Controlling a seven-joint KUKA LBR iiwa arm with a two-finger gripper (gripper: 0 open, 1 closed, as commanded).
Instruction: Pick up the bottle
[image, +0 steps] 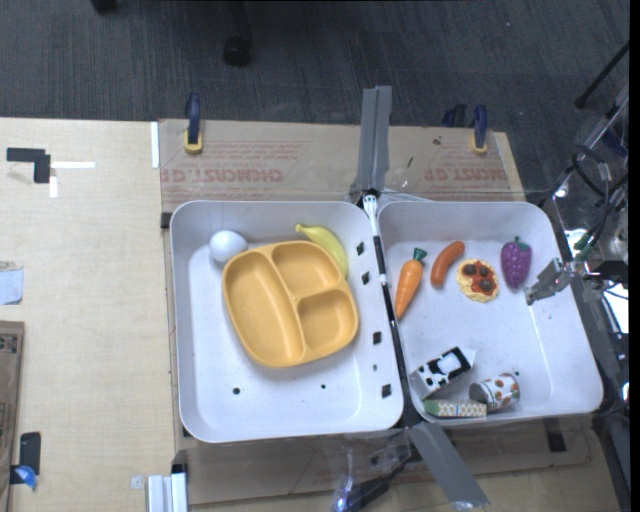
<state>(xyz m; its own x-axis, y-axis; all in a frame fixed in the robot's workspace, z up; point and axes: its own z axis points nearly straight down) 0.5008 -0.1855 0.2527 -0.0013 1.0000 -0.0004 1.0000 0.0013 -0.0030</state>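
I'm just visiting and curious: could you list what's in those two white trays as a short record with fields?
left bin: yellow three-compartment plastic plate, white egg, yellow banana
right bin: orange carrot, sausage, small pizza, purple grapes, black-and-white carton, small lying bottle, flat green packet
tool: at right bin's right edge

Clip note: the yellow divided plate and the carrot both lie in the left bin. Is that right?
Not quite. The camera view shows the yellow divided plate in the left bin, but the carrot lies in the right bin, just past the divider.
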